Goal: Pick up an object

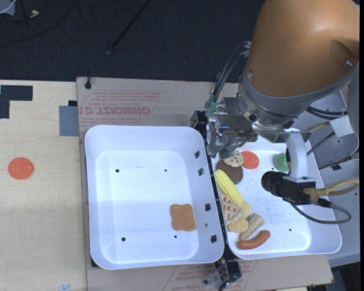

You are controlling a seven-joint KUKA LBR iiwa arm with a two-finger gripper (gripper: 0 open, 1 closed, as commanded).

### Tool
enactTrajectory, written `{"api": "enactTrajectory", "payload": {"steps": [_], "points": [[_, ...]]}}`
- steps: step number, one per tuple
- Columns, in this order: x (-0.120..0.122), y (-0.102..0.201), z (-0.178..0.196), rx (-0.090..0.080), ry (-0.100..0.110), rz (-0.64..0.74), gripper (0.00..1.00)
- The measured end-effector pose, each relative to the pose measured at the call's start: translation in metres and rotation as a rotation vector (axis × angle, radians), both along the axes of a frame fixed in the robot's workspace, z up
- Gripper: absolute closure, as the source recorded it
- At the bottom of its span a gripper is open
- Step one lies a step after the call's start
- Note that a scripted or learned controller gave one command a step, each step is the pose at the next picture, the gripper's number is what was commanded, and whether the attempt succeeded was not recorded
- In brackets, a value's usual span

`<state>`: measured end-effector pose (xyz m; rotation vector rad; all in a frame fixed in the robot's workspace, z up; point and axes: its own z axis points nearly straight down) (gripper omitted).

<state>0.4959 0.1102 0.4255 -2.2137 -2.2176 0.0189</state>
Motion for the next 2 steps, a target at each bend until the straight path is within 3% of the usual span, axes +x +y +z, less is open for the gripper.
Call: {"api": "enactTrajectory", "payload": {"steps": [1,2], "points": [[-0.018,-0.054,-0.047,0.001,-0.006,-0.007,1.0],[-0.021,-0.06,-0.135,0.001,-0.003,-0.004,1.0]]}}
